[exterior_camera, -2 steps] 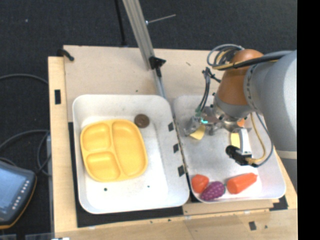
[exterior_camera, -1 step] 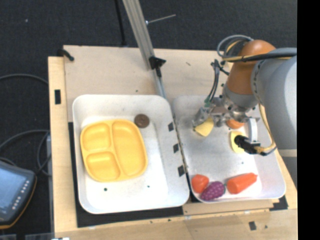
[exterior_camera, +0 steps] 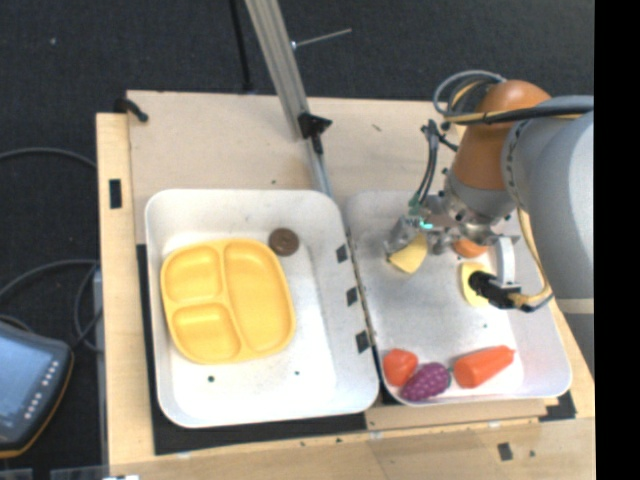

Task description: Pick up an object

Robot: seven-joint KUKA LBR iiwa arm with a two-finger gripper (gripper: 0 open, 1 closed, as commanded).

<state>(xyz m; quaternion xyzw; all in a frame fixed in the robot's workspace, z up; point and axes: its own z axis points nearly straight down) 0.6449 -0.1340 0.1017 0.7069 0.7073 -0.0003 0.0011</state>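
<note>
Since the tool [exterior_camera: 432, 230] sits directly over a pale yellow wedge-shaped toy piece [exterior_camera: 408, 259] in the right bin [exterior_camera: 545, 373], we take that wedge as the object in hand for this attempt. It lies in the half of the right bin nearer the worktop's far edge, close to the bin's left wall. We cannot tell whether the tool is spread or pressed together; its tips are hidden by the wrist hardware, and no piece is visibly pinched.

Handling judgement: the wedge looks like hollow plastic play food, so light, stiff, smooth and somewhat slippery, not fragile. Its slanted faces could squirt out of a pinch; we would take it across its two flattest opposing sides, near the thick end.

Other items in the right bin: a yellow round piece [exterior_camera: 474, 286] just beside the wedge toward the worktop's right edge, and along the near wall a red tomato-like piece [exterior_camera: 399, 365], a purple grape cluster [exterior_camera: 427, 380] and an orange carrot-like piece [exterior_camera: 483, 364], the first two touching.

Room: bare floor lies between the wedge and the near row. The bin's left wall is near, limiting approach there. The left bin [exterior_camera: 320, 368] carries a yellow divided tray [exterior_camera: 227, 300] and a small brown disc [exterior_camera: 284, 241], well apart from the work.
</note>
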